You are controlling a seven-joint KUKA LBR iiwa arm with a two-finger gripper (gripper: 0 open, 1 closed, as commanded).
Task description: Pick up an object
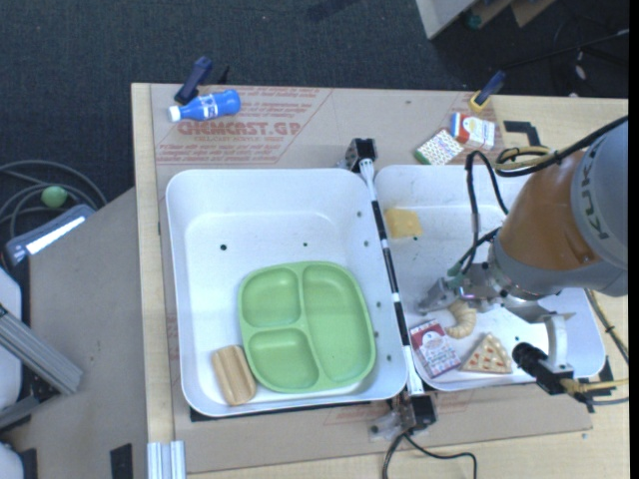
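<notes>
The grey arm with the orange band (559,230) comes in from the right and hangs low over the right white plastic bin (429,183), so it covers a good part of that bin. The left white plastic bin (200,218) holds the big stuff: a light green sectioned plastic tray (305,324) lying flat, w/ a small tan ridged block like a toy wafer (234,374) just beside its lower left corner, prob just parked there as clutter.

The two-finger gripper (454,289) sits down near the right bin's floor, just above a pale curled piece like a toy shrimp (460,321). Can't tell how the grip stands from this angle, and nothing is visibly held.

Other candidates nearby: a red and white flat card packet (433,348), an orange triangular toy pizza slice (486,355), and a pale yellow cube (403,223) farther up, well apart. My guess is the curled piece is the target, since it's closest.
</notes>
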